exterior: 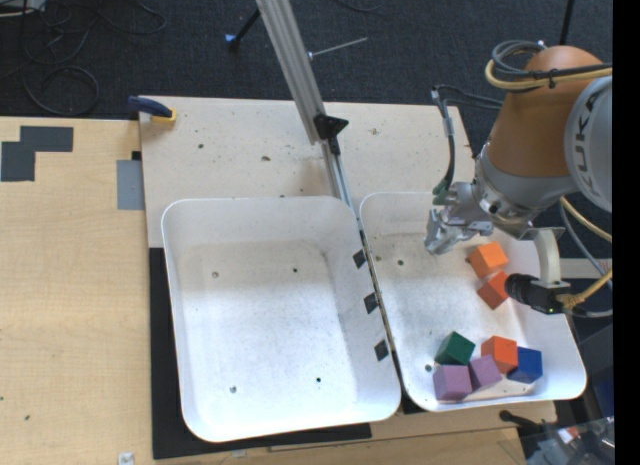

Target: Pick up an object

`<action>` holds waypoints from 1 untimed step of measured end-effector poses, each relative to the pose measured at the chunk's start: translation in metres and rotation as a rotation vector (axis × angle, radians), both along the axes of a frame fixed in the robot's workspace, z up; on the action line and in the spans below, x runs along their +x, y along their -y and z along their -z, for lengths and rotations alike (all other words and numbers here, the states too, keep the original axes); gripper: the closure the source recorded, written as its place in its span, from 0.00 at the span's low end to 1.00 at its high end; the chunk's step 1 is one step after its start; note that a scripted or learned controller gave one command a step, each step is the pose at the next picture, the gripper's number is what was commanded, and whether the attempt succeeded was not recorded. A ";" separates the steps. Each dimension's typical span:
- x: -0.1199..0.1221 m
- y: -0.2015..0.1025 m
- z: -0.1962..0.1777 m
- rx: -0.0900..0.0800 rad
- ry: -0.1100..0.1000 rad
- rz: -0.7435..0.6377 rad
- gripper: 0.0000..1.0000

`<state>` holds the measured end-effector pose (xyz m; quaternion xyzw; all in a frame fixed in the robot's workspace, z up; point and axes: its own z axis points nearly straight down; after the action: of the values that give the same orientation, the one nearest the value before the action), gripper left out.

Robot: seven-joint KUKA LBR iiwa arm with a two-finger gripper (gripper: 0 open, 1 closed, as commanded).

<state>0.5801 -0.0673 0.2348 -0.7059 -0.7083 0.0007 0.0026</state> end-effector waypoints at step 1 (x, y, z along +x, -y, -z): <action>-0.001 -0.050 -0.003 0.000 0.000 -0.001 1.00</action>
<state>0.5793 -0.0178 0.2381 -0.7057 -0.7085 0.0006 0.0027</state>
